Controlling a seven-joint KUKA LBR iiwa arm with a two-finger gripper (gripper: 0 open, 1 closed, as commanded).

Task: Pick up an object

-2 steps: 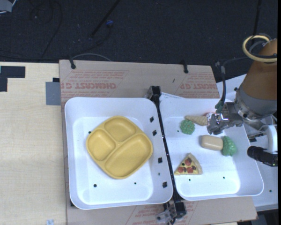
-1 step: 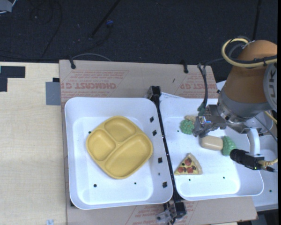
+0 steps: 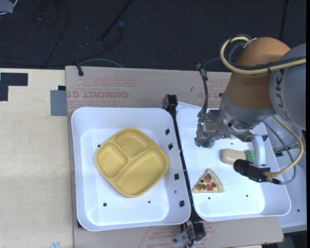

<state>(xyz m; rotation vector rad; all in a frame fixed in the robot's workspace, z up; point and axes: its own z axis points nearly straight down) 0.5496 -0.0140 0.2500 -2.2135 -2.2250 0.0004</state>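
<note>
View from above the bench, read from the near edge toward the far. Nearest lies the pizza slice toy (image 3: 207,182), flat on the floor of the right bin (image 3: 237,203). It is the likeliest thing to defeat me: it looks thin, so a descent that stops short would close on nothing, and one that goes too deep would press into the bin floor. Just beyond it, and apart from it, rests the pale oval block (image 3: 232,156). Its rounded sides may let it squirt out sideways if I come down off-centre, and a small green thing just beside it, too small to identify, could be nudged or caught along with it. My gripper (image 3: 205,138) stands farther back again, over the far left part of the right bin and close to the black divider (image 3: 178,154) between the bins, so a careless sideways move risks striking that rail. Whether my gripper is spread or closed I cannot tell, and nothing is seen held in it. Relative to my gripper, the block lies to the right and slightly nearer the camera, and the pizza slice lies nearly straight toward the camera. The yellow divided plate (image 3: 132,161) sits in the left bin (image 3: 93,133), well apart across the divider.
</note>
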